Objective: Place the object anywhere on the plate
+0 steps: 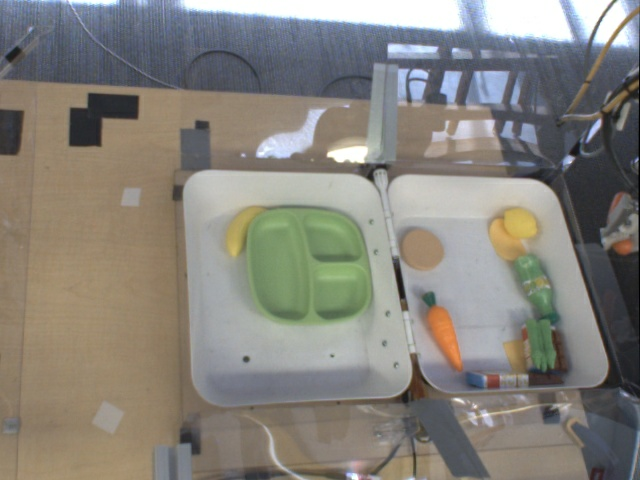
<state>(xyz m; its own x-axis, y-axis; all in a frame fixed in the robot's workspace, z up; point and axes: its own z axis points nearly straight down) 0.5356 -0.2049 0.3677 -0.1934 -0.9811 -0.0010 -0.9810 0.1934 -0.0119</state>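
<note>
Two white bins side by side toward the tabletop's [90,298] right side, long rims touching.

Left bin [215,368]: green plate [305,264] with three compartments, lying flat near the bin's far right part. Yellow banana-shaped piece [238,230] just off the plate's far left rim, touching it, resting on the bin floor and not on the plate.

Right bin [592,363]:
- tan round disc [422,249] near the far left corner
- yellow lumpy piece [513,233] near the far right corner
- green bottle-like item [535,283] just below it, along the right wall
- orange carrot [443,333] with green top, tilted, near the left wall
- dark green item [542,343] in the near right corner
- red-white-blue bar [505,379] along the near wall

Which one counts as the object: cannot tell; all lie apart from the plate except the banana piece.

Grey and orange bit [620,230] at the tabletop's right edge, past the right bin, maybe the arm; pose unreadable. End effector state: cannot tell.
</note>
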